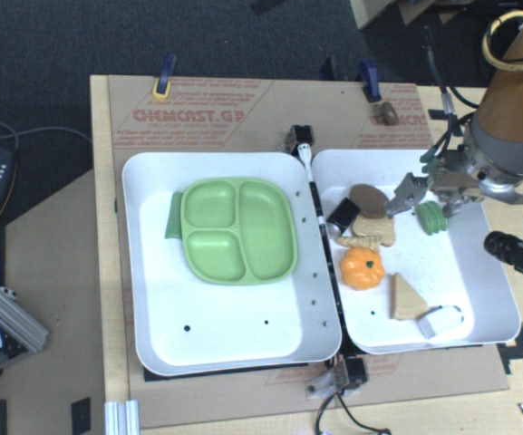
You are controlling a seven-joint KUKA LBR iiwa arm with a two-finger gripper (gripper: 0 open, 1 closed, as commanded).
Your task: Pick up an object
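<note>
My gripper (429, 196) hangs over the upper right part of the right bin (488, 306). A small ribbed green piece (431, 217) lies directly under its tip; I cannot tell whether the two touch. To the gripper's left a brown round object (367, 199) rests on a beige flat piece (376, 234), with a black block (343, 214) beside them. Below those sit an orange pumpkin (363, 268), a tan wedge (406, 299) and a small white-grey item (440, 320).
The left bin (152, 315) holds a green divided plate (238, 229) with a darker green flat piece (172, 216) sticking out from under its left side. The ridge between the bins (323, 243) runs next to the black block. A black arm part (515, 252) overhangs the right bin's right rim.
</note>
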